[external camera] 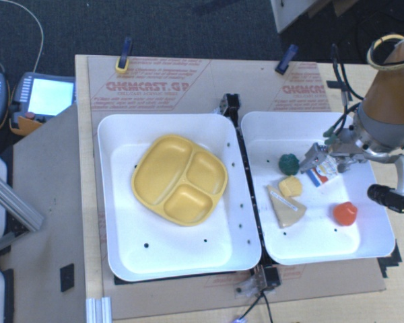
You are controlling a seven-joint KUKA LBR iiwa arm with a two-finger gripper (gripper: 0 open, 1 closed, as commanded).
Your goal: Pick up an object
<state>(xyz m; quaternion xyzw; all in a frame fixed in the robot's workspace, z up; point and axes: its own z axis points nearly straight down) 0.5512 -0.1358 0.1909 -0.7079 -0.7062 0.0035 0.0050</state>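
One gripper (314,159) beside green ball (289,161)

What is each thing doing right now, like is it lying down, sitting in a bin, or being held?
Yellow plate: lying flat in the left bin, right side up.
Green ball: resting in the right bin, not held.
Yellow block: resting on the tan wedge.
Tan wedge: lying flat in the right bin.
Orange piece: sitting in the right bin, apart from the others.
Gripper: low over the right bin, beside the green ball.
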